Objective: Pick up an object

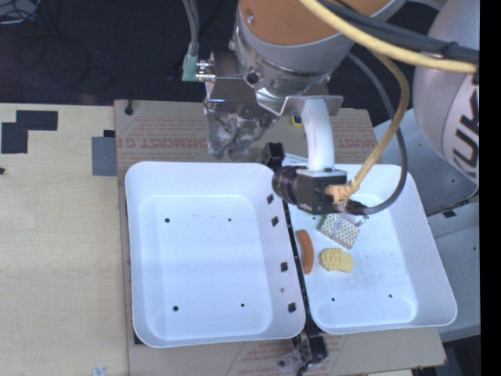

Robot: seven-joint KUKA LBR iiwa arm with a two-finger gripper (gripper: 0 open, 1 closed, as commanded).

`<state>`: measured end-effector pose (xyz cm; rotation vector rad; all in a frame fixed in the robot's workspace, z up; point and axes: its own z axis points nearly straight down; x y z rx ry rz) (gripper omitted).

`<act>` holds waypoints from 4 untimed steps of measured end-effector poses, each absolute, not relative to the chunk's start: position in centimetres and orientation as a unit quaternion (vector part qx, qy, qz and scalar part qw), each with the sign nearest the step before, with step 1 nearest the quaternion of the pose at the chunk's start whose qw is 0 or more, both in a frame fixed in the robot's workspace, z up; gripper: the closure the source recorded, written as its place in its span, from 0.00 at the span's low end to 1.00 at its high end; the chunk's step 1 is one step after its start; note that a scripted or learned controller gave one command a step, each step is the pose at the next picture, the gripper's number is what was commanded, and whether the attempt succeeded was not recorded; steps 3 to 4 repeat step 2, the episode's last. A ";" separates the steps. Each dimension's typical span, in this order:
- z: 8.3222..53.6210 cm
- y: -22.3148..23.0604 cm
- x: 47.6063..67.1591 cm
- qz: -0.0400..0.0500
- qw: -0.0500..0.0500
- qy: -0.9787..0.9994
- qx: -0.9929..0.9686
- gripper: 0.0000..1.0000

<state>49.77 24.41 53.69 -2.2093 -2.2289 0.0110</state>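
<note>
Two white bins: right bin holds three items by its left edge, one sausage, one yellow piece, one patterned packet; tool state cannot be told.

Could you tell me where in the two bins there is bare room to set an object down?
The left bin has a bare floor from wall to wall. In the right bin, the patch near the outer wall, beyond the yellow piece, is bare. It is crowded by the divider: orange sausage, patterned packet, yellow piece.

Robot lab: industrial arm, cabling, white bins on bench
</note>
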 end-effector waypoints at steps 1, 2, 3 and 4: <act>53.7 24.4 50.0 0.002 0.001 -0.710 -0.704 1.00; 53.7 24.4 49.8 0.004 0.002 -0.711 -0.703 1.00; 53.7 24.4 49.8 0.004 0.002 -0.711 -0.703 1.00; 53.7 24.4 49.8 0.004 0.002 -0.711 -0.703 1.00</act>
